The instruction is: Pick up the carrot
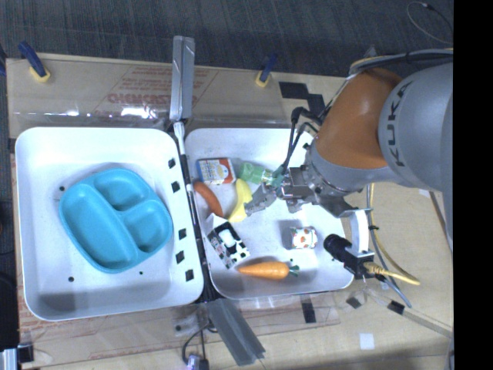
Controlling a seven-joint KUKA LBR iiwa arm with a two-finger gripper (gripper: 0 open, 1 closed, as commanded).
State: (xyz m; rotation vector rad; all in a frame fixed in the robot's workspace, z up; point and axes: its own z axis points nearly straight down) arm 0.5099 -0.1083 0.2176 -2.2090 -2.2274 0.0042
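Note:
The carrot [263, 269], orange with a green top at its right end, lies flat near the front wall of the right bin [331, 282]. My gripper [260, 200] hangs over the middle of that bin, well behind the carrot and apart from it. It sits just above a yellow item [239, 200] and beside a green bottle [257, 173]. Nothing of the carrot is near the gripper.
The right bin also holds a small carton [215, 170], a reddish sausage [209, 199], a black-and-white object [229, 243] and a small white-and-orange piece [303, 238]. A blue divided plate [115, 218] lies in the left bin [31, 206]. The arm's orange band [354, 129] overhangs the right bin's far right side.

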